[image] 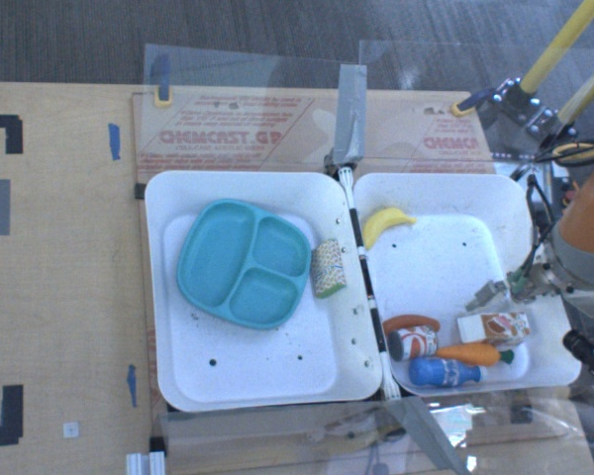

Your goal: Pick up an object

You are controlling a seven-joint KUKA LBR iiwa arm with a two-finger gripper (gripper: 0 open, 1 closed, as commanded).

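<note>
Objects for picking: seven loose items, five in the right bin (445, 201), two in the left bin (173, 191).
Banana (384, 223): yellow, curved, in the right bin's far left corner, just beside the divide between the bins.
Sausage (411, 322): red-orange, lying against the right bin's left wall, touching the can below it.
Can (413, 343): small, red and white, on its side near the right bin's near left corner.
Carrot (473, 355): orange with a green end, lying across the right bin's near edge area, between the can and the box.
Bottle (444, 372): blue, on its side at the right bin's near edge, just beside the carrot.
Box (493, 327): small, white and red, near the right bin's right wall, just above the carrot.
Gripper (500, 292): low over the right bin near its right wall, just beyond the box; whether it is spread or pressed together cannot be told; nothing seen between its tips.
Plate (244, 263): teal, three compartments, in the left bin's far half.
Sponge (328, 267): patterned, yellowish-green, at the left bin's right wall, touching the plate's edge.
</note>
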